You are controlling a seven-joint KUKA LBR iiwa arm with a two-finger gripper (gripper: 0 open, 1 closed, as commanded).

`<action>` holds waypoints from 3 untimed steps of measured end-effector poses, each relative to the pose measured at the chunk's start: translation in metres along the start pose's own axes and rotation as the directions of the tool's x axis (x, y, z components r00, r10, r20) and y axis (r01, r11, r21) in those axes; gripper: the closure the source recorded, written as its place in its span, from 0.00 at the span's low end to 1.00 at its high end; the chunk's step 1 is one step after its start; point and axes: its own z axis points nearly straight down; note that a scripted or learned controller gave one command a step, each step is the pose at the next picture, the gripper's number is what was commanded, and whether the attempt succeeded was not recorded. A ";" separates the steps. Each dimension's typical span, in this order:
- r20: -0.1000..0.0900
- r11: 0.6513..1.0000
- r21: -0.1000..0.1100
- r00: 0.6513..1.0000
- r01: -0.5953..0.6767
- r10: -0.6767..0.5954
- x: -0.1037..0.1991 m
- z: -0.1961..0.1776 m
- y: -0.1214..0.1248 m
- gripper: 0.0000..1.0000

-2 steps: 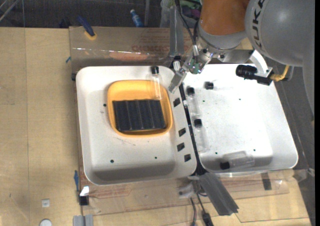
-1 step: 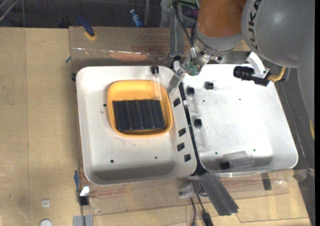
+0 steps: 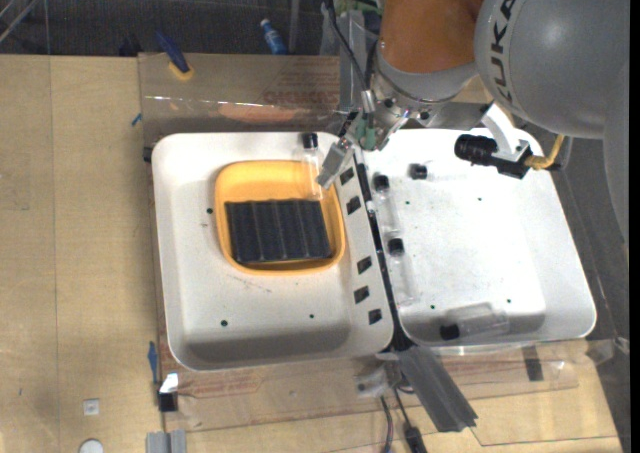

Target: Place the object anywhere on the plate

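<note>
Gripper point(image 3: 338, 156) hangs over the yellow plate's point(image 3: 232, 186) upper-right rim.
Finger state unclear; black ridged object point(image 3: 277, 231) fills plate; arm point(image 3: 560, 31) reads "KUKA".

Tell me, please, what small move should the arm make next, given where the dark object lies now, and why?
Probably a small lift straight up and away. The dark ridged object already lies flat inside the orange plate in the left bin, and the gripper sits at the plate's upper right rim, so rising should clear the rim without nudging either.

1. Even overhead light, moderately bright; white bins point(image 3: 480, 241) near washed out.
2. Soft shadow under bin rims.
3. Arm point(image 3: 540, 21) close to lens, slightly blurred.
4. Background dark, grainy.
</note>
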 end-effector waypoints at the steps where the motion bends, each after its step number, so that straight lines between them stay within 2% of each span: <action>1: -0.002 0.999 0.003 0.999 0.040 -0.040 -0.039 0.031 -0.013 0.00; 2: 0.001 0.998 0.000 0.998 0.064 -0.064 0.001 0.002 0.005 0.00; 3: 0.003 0.993 0.000 0.993 0.119 -0.119 -0.068 0.009 -0.039 0.00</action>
